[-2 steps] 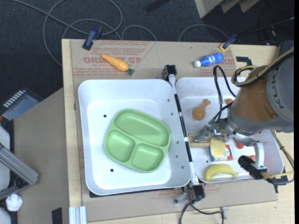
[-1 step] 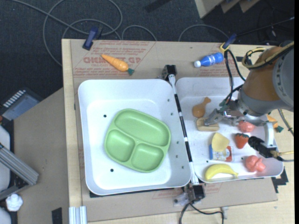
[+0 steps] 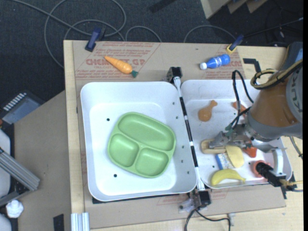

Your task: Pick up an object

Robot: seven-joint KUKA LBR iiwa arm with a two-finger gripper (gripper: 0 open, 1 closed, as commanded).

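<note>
My gripper [image 3: 222, 141] is low in the right bin [image 3: 192, 91], near its middle, with the grey arm and its orange band [image 3: 272, 107] coming in from the right. Its tip sits over a tan flat piece [image 3: 207, 146]. Just below it lie a pale yellow chunk [image 3: 235, 155], a small blue item [image 3: 222, 160] and a yellow banana [image 3: 226, 177]. A brown toy drumstick [image 3: 207, 111] lies farther back in the bin. Red pieces [image 3: 251, 152] show at the right beside the arm.
The left bin [image 3: 94, 129] holds a green divided plate [image 3: 141, 144]. On the bench behind the bins lie an orange carrot [image 3: 120, 64] and a blue bottle [image 3: 215, 61]. A black cable [image 3: 238, 95] loops over the right bin.
</note>
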